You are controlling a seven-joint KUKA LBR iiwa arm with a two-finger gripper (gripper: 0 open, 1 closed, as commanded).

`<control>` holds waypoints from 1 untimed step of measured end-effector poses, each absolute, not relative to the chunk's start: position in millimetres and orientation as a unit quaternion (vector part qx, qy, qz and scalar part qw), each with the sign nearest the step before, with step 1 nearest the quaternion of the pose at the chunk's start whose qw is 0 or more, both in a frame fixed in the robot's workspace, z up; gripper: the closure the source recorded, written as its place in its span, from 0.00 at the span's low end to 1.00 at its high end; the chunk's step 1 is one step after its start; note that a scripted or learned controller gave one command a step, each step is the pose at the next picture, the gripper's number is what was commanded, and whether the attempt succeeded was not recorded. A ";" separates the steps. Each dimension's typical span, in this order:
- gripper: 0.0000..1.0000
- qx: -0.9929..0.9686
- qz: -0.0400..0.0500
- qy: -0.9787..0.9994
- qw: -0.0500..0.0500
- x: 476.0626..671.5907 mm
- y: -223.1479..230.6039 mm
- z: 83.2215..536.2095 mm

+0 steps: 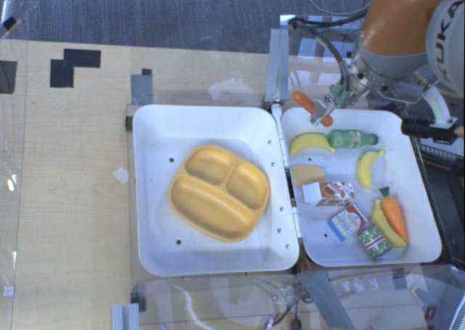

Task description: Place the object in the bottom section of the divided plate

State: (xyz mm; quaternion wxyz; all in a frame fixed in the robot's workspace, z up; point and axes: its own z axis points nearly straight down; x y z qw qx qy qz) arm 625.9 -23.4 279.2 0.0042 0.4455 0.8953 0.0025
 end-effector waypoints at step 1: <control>1.00 0.453 0.001 0.891 0.002 623.4 55.5 203.7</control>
